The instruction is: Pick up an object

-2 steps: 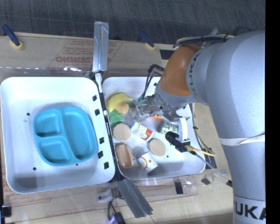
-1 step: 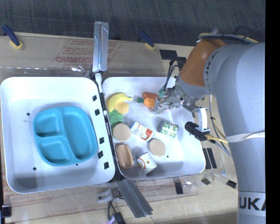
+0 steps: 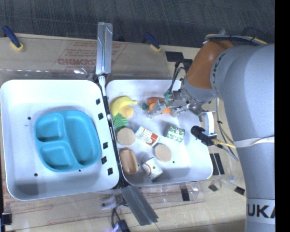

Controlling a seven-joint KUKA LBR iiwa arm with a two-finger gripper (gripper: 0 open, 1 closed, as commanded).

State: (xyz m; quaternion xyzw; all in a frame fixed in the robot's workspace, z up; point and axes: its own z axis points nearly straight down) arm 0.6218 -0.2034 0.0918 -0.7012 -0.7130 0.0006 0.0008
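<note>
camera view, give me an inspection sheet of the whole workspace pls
surface: wooden bench bearing two shallow white bins, the left bin and the right bin, side by side
job's things: in the right bin, a yellow toy banana, two round tan discs, a brown bread-like piece, a red and white carton, a small green packet, a white cup with red print, an orange toy piece
clutter: blue three-compartment plastic tray in the left bin
grippers: gripper low at the right bin's back, by the orange piece; jaws too cluttered to judge
cables: thin wires beside the arm
surroundings: dark floor, blue clamps on the bench's far edge
</note>
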